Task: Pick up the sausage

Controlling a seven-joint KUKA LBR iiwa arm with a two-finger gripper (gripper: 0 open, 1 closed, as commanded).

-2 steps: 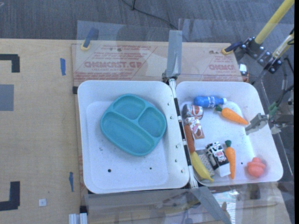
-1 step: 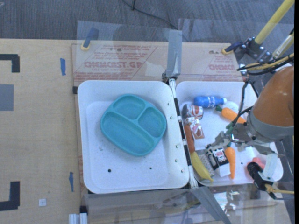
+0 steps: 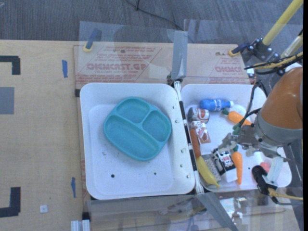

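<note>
Tabletop [image 3: 38, 143]: pale wood, matt. Both bins [image 3: 139, 186]: smooth white plastic, faint sheen. Divided plate [image 3: 137, 128]: teal plastic, matt. Sausage [image 3: 194, 143]: smooth reddish-brown skin, plastic look. Banana [image 3: 207, 172]: glossy yellow plastic. Blue bottle [image 3: 215, 104]: shiny plastic. Arm band [image 3: 288, 102]: smooth satin orange.

Teal divided plate [image 3: 137, 128] in left bin [image 3: 91, 143], banana [image 3: 206, 171], carrot [image 3: 237, 166], blue bottle [image 3: 214, 104] in right bin [image 3: 211, 89]
</note>
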